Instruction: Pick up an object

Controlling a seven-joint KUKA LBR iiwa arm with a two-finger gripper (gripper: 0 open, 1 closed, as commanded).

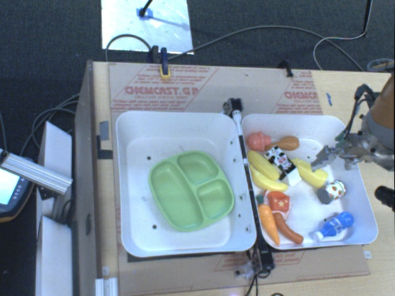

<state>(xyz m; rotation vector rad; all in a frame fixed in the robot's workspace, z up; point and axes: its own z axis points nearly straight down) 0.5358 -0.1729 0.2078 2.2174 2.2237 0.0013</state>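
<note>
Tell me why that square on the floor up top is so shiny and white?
In the camera view, the shiny sheet on the dark floor bounces the lamp light, so it washes out pale. The white bins also look bright, with soft shadows under the green plate. The whole picture is a bit grainy, and the gripper looks slightly fuzzy.

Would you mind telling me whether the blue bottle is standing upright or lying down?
Lying down. The blue bottle rests on its side on the right bin's floor, its white end pointing left.

My right bin (355, 224) holds toy food in a heap: bananas (266, 172), carrot (267, 222), sausage (287, 228), a blue bottle (334, 224) (lying flat).
</note>
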